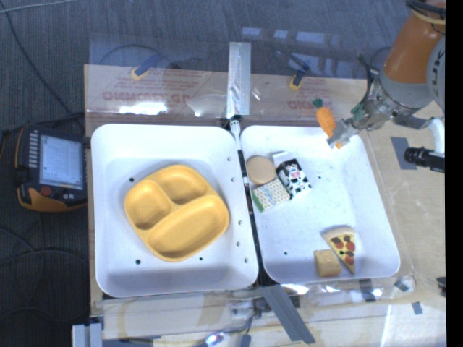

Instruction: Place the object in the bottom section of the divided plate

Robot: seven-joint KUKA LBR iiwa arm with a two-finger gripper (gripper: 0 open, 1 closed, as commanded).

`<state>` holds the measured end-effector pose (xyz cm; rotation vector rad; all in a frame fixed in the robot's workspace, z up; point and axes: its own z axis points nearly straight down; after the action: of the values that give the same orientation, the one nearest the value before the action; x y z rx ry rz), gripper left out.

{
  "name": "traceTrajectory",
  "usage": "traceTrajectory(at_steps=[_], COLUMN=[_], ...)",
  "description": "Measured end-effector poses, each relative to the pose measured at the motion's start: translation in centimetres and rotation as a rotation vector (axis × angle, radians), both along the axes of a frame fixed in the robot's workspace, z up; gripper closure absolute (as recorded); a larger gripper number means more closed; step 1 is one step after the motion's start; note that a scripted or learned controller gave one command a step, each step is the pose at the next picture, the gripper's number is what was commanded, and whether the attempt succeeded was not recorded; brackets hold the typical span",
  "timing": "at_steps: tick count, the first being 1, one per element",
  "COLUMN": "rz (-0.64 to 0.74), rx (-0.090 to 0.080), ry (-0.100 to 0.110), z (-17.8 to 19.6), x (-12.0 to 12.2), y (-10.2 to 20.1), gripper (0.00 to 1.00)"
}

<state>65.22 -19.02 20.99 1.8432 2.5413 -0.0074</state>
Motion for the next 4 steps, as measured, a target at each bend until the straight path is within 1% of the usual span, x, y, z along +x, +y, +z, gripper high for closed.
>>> traceTrajectory(at_steps=[1,2,3,4], rz=[0.134,0.089,0.285,0.251], rx=[0.004,0.006,0.006,0.005], ry=[0.002,0.0,0.002,0.0], z=[-2.8,-2.7,-2.7,1.5], x=[-0.1,1.6,-4.5,-1.9], y=[7.7,20.3,29.2,35.6], gripper=[1.0,1.0,1.0,1.0])
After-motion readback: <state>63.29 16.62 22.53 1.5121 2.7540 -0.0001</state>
